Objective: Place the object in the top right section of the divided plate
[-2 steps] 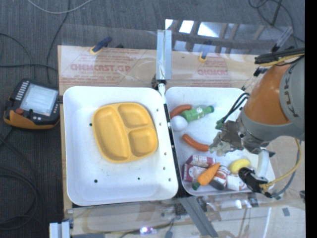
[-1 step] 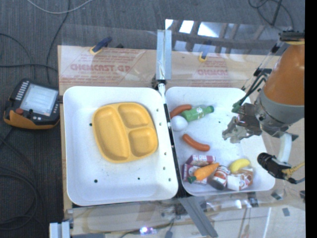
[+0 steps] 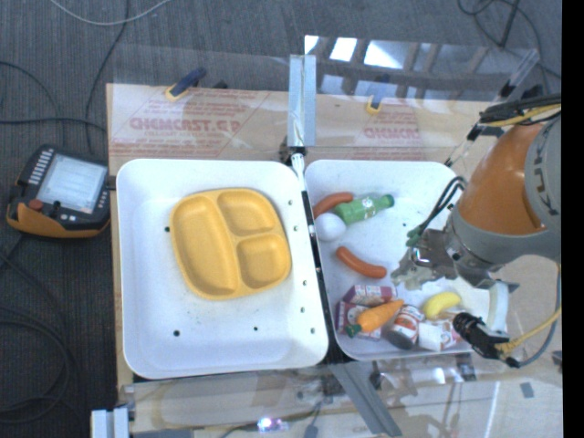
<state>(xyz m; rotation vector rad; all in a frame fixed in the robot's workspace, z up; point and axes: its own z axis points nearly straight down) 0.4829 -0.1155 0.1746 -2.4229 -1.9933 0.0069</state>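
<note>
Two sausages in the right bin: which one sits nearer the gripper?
The lower sausage, lying alone mid-bin just left of the gripper. The other sausage lies farther off at the bin's top, beside the green bottle.

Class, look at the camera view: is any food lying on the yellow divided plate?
No. The plate sits bare in the left bin, while the bottle, sausages and carrot lie in the right bin.
</note>
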